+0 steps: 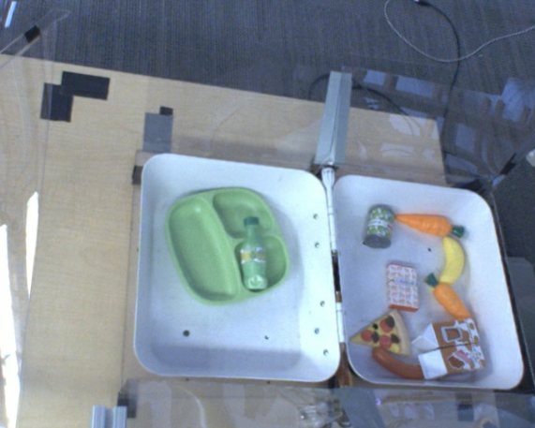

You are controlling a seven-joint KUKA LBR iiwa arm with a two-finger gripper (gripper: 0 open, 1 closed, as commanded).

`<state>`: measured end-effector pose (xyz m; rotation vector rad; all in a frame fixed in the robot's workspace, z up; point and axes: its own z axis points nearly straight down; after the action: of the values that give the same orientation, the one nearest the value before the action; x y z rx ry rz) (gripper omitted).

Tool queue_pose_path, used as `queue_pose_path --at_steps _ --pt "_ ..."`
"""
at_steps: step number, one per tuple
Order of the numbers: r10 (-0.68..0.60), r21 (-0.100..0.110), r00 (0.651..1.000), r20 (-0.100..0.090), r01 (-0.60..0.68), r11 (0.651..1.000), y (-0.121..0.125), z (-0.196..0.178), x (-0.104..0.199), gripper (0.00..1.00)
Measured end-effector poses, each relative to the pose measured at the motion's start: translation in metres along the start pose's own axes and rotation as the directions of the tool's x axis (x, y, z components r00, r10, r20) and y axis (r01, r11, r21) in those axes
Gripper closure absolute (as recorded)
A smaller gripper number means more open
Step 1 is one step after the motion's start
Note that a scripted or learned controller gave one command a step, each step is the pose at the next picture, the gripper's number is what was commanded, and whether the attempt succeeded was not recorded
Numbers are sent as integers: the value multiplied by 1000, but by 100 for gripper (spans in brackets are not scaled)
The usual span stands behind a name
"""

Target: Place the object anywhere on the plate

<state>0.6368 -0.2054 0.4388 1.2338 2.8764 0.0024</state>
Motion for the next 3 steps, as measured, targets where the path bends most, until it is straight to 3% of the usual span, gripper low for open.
queue_pose_path --at_steps 3 --pt "0 0 1000 0 0 1000 0 0 0 0"
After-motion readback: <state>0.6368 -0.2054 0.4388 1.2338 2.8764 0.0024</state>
